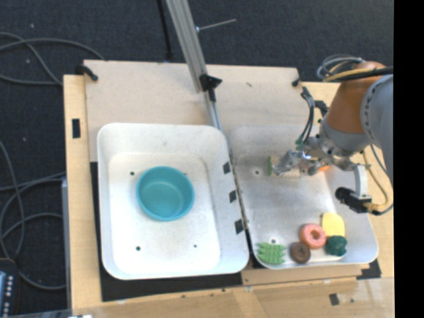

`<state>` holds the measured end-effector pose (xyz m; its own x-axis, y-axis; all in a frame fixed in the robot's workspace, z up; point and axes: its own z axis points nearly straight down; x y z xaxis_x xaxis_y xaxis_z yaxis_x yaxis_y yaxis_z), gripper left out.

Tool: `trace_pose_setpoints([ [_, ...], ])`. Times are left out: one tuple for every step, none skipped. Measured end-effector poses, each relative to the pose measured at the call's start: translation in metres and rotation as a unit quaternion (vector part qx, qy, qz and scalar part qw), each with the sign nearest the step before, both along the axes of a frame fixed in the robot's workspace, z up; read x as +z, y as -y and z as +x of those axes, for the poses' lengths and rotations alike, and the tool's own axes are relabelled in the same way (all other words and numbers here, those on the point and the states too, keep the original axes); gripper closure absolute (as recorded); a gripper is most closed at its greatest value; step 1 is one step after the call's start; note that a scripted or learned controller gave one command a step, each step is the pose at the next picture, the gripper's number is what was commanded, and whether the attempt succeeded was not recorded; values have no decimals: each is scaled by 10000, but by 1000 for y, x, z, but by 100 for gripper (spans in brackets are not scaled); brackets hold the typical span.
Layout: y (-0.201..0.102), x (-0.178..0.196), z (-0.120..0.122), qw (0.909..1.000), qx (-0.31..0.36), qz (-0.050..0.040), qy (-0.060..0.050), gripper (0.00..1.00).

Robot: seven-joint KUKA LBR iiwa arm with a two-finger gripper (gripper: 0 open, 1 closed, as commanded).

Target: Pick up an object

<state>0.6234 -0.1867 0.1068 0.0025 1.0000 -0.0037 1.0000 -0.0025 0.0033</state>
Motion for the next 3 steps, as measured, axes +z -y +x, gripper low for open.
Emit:
trace_pose_setpoints([
  [0, 15, 2, 10000, 1, 3, 32, 100],
  [2, 60, -2, 10000, -4, 16, 10, 100],
  [1, 105, 0, 10000, 25, 13, 15, 100],
])
